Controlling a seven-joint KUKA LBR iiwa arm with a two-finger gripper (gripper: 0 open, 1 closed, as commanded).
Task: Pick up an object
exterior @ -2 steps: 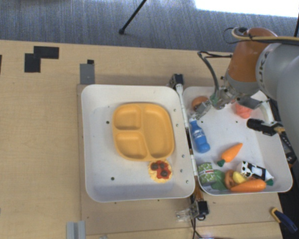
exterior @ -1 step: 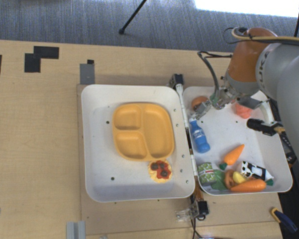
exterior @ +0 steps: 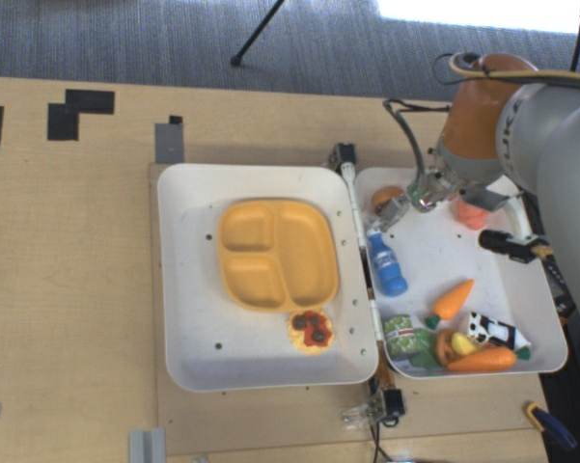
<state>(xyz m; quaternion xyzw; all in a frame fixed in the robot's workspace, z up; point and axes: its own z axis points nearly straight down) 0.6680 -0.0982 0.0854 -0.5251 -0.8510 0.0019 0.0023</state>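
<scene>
Gripper [exterior: 391,212] low in right bin [exterior: 550,340], at 12 o'clock of blue bottle [exterior: 386,265]; finger state: cannot tell

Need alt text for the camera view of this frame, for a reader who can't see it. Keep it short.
A grey arm with an orange band reaches from the right, its gripper low over the right bin, near a blue bottle; carrots and other toys lie nearer the camera. The left bin holds a yellow divided plate and a small toy pizza.
</scene>
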